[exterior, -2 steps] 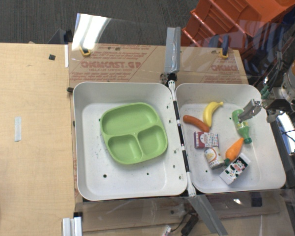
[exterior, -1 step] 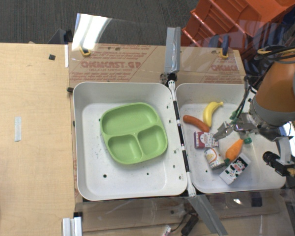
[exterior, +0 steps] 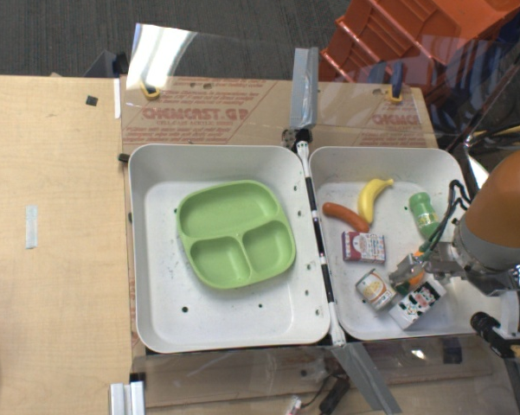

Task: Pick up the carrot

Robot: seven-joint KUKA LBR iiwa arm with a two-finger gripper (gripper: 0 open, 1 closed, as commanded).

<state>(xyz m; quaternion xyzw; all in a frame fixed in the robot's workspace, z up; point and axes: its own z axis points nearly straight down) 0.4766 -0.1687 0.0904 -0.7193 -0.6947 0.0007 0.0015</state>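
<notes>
- The fingers (exterior: 413,275) sit low in the right bin (exterior: 374,322), toward its near right part, at the end of the grey arm (exterior: 489,249) with its orange band; they are small and dark here, and I cannot tell whether they are apart or together.
- Just nearer than the fingers lies a white carton with dark print (exterior: 415,303), touching or almost touching them.
- Just left of the fingers and slightly nearer lies a small can (exterior: 375,289), tipped on its side.
- Left of the fingers and a little farther lies a small maroon-and-white box (exterior: 363,247), flat on the bin floor.
- The carrot (exterior: 345,215) lies left of the fingers and farther away, beyond the maroon-and-white box, apart from the fingers and not held; it lies at a slant near the wall between the 2 bins.
- Farther than the fingers, almost straight behind them, a green bottle (exterior: 423,213) lies in the right bin.
- A yellow banana (exterior: 373,197) lies beyond the carrot, its lower end just beside the carrot's right end.
- Far to the left of the fingers, the left bin (exterior: 156,318) holds a green plate with 3 compartments (exterior: 235,232).
- Both bins rest on the desk (exterior: 52,232).
</notes>
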